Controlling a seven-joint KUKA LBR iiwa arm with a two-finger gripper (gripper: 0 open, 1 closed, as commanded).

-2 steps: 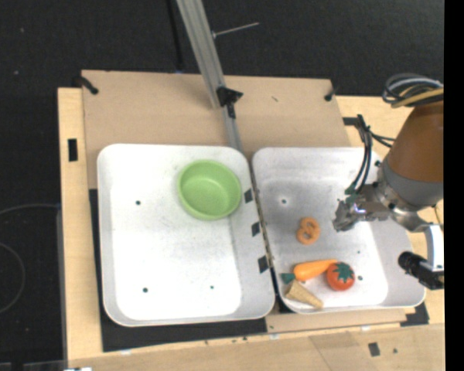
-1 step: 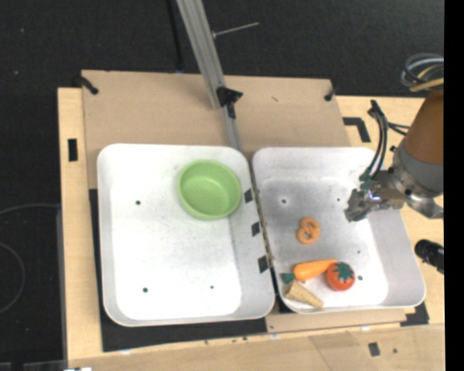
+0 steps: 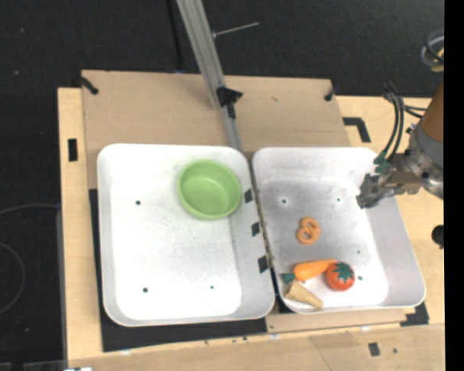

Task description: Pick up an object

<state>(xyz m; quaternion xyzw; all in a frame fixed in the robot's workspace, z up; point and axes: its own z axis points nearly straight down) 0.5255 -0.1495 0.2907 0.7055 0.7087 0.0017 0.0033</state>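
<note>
Hovers at the right bin's [image 3: 387, 230] right rim, the gripper [image 3: 369, 194], fingers' state impossible to tell, with the pretzel [image 3: 308, 231] nearest, down-left on the floor, then carrot [image 3: 314, 269] and tomato [image 3: 340, 276] further toward the near edge

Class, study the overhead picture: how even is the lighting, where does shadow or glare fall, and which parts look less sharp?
Camera view: lighting is soft and fairly even; the right bin shows a greyish mottled patch on its floor rather than hard glare; the green bowl casts only a faint shadow in the left bin; the gripper looks dark and slightly blurred; the surrounding floor is nearly black.
</note>
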